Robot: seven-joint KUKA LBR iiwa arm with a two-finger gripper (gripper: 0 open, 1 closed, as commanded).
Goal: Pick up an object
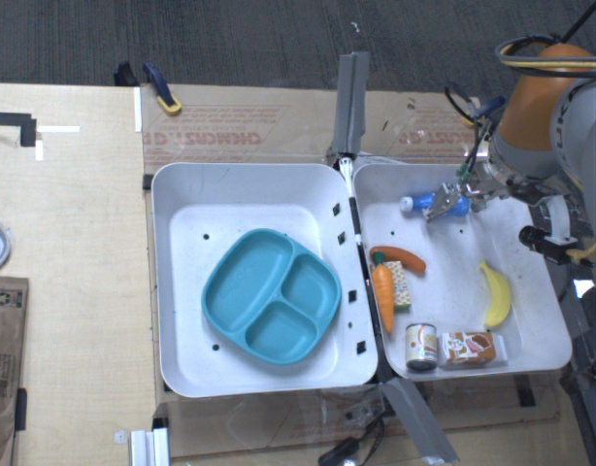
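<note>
Touching gripper [447, 205]: blue object [421, 202].

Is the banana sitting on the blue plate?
No, the banana lies on the floor of the right bin, while the blue divided plate sits in the left bin.

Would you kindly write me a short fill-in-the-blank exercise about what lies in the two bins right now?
1. The blue divided plate lies in the ____ bin as the camera sees it.
2. The plate has ____ compartments.
3. The banana lies in the right bin, and its colour is ____.
4. The carrot lies against that bin's ____ wall.

Missing words: left; three; yellow; left
</note>
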